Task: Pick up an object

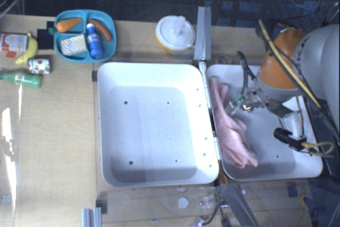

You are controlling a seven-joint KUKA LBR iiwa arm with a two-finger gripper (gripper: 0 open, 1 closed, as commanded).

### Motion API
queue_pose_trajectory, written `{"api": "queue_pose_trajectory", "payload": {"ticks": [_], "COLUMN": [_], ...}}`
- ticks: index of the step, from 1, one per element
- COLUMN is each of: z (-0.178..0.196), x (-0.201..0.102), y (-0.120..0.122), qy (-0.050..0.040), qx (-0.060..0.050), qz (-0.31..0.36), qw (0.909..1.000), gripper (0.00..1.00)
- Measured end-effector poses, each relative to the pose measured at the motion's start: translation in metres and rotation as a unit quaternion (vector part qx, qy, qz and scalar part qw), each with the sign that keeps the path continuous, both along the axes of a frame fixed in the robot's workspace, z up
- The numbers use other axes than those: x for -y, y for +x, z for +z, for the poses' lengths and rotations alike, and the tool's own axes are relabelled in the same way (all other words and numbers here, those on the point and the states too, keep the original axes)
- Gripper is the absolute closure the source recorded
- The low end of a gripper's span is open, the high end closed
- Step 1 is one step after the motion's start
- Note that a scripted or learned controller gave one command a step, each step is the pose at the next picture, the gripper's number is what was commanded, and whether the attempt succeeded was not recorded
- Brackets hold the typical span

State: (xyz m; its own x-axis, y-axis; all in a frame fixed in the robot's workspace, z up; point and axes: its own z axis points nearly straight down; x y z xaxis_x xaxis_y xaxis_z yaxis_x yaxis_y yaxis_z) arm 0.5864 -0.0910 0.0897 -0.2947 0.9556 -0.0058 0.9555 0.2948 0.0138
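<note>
My gripper (pixel 237 104) hung low in the right bin (pixel 297 165), right at the one pink cloth (pixel 231 130) lying along that bin's left wall; whether it was open or closed, I could not tell. There were two white bins; the left bin (pixel 154 125) lay beside it. Beyond them sat one blue tray (pixel 109 34) of toy food and one lidded cup (pixel 175 33).

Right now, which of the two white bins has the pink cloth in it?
The right bin, the one where the pincer is. The pink cloth lies along its left wall, beside the divider. The left bin shows just its white floor.
</note>
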Motion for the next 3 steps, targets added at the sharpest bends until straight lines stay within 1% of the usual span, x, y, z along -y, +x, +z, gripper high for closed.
{"api": "queue_pose_trajectory", "payload": {"ticks": [1,2,3], "z": [0.029,0.001,0.001], "x": [0.019,0.016,0.005], "y": [0.009,-0.028,-0.010], "qy": [-0.0004,-0.0020,-0.0001], "qx": [-0.005,0.001,-0.001], "qz": [0.080,0.127,-0.002], "qw": [0.9968,0.9919,1.0000], "gripper": [0.00,0.00,0.00]}}
